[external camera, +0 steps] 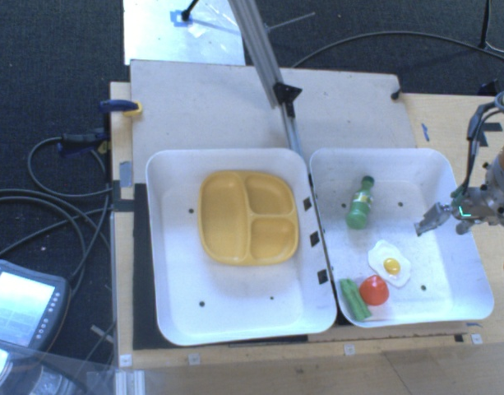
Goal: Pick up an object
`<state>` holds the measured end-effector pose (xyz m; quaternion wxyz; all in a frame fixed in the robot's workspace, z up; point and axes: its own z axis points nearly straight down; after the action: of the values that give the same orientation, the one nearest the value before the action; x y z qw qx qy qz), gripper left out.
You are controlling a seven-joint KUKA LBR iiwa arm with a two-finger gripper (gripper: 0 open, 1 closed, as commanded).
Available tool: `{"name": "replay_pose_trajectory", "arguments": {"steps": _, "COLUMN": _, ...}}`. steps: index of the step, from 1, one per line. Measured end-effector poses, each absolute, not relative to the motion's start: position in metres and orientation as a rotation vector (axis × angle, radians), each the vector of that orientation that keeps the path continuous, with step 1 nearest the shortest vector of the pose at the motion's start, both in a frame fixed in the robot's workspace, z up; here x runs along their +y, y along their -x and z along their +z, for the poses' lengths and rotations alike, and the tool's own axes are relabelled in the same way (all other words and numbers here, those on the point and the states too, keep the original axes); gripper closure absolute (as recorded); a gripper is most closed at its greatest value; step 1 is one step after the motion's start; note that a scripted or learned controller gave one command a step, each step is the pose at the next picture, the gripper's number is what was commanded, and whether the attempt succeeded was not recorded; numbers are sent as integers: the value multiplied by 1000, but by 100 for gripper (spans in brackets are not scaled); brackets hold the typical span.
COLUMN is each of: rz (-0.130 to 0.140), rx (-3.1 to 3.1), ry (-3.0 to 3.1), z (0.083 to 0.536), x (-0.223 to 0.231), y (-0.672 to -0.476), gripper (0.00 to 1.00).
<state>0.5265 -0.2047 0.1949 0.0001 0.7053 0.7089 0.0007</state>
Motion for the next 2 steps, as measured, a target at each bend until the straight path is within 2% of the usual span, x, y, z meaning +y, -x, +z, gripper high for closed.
{"name": "replay_pose_trajectory", "arguments": {"steps": 1, "rz": -2, "rx": 2223, "ry": -2223, "z": 152, "x": -207, "y": -523, "gripper": 0}}
{"name": "replay_pose_trajectory", "arguments": {"steps": 2, "rz": -3, "rx": 2224, "ry": -2223, "z": 98, "x": -216, "y": -528, "gripper": 0}}
